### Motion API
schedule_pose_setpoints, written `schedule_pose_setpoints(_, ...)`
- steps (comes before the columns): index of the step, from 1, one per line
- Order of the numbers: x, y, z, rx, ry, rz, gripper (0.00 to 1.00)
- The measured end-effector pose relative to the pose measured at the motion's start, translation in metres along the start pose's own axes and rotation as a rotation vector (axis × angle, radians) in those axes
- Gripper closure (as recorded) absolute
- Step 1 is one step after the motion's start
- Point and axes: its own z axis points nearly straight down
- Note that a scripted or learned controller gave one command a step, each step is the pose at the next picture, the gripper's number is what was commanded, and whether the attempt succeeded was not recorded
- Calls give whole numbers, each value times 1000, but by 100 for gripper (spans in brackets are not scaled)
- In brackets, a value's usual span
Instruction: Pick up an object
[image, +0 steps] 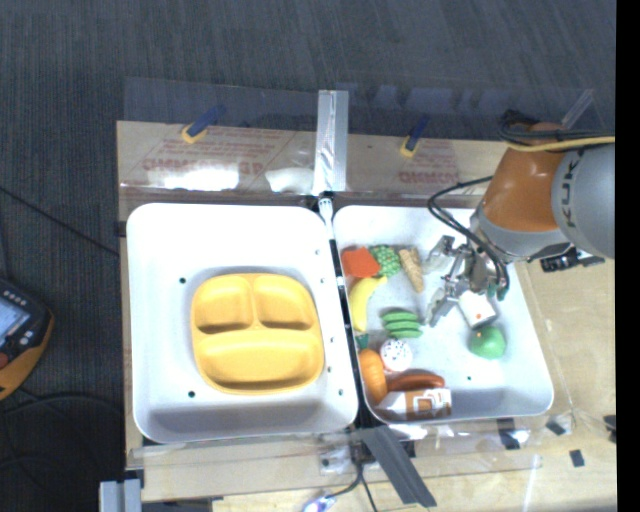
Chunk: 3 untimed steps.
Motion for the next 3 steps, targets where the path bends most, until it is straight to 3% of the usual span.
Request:
schedule_pose_setpoints(1,39,71,-1,2,-1,216,0)
schedule_pose_setpoints(2,85,13,-2,2,-3,92,0)
schedule_pose_setpoints(3,34,72,-1,-1,-1,350,0)
